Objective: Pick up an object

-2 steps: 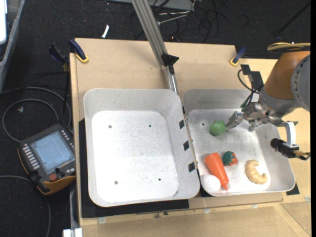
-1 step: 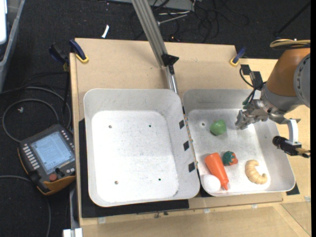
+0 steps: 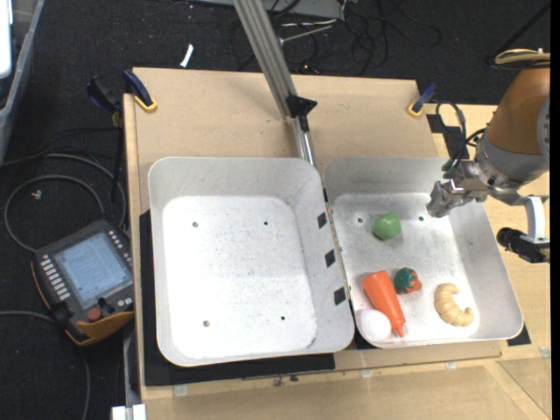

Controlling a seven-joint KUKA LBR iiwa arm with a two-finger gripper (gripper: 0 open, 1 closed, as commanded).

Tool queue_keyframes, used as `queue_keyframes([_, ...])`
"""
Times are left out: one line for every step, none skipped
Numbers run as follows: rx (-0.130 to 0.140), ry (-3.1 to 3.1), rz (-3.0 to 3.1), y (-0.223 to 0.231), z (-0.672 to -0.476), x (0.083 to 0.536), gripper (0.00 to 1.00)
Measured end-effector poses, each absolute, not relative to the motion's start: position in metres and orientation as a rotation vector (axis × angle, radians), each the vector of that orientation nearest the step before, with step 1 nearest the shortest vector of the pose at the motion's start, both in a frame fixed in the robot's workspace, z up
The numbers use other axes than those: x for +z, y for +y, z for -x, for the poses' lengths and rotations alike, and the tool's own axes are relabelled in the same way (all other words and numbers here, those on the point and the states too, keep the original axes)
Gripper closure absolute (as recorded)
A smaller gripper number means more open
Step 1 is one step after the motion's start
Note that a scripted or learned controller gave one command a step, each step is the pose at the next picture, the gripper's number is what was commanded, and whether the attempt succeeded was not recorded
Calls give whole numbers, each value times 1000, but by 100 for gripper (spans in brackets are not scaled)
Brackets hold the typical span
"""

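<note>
The right bin [image 3: 490, 261] holds a green round fruit [image 3: 387, 227], an orange carrot [image 3: 385, 298], a small red and green strawberry-like piece [image 3: 406, 280], a white egg [image 3: 375, 325] and a tan croissant [image 3: 454, 304]. My gripper [image 3: 440, 203] hangs over the upper right part of this bin, to the right of the green fruit and apart from it. Nothing shows between its tips.
The left bin [image 3: 166, 234] lies beside the right one. A slanted metal pole [image 3: 271, 55] crosses the bench top at the back. Clamps [image 3: 140, 90] sit at the bench corners, and a teach pendant [image 3: 83, 274] lies on the floor at left.
</note>
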State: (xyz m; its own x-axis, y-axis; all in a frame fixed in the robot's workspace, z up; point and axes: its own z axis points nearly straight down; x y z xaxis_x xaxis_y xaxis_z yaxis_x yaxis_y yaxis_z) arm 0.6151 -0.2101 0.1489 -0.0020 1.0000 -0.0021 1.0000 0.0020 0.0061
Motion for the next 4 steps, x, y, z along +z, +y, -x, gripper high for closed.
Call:
queue_keyframes([5,2220,-2214,-207,-613,193,100])
queue_keyframes([4,2221,-2215,-207,-614,220,100])
queue_keyframes([2,2230,-2214,-153,-608,228,100])
queue_keyframes([2,2231,-2215,-104,-589,239,100])
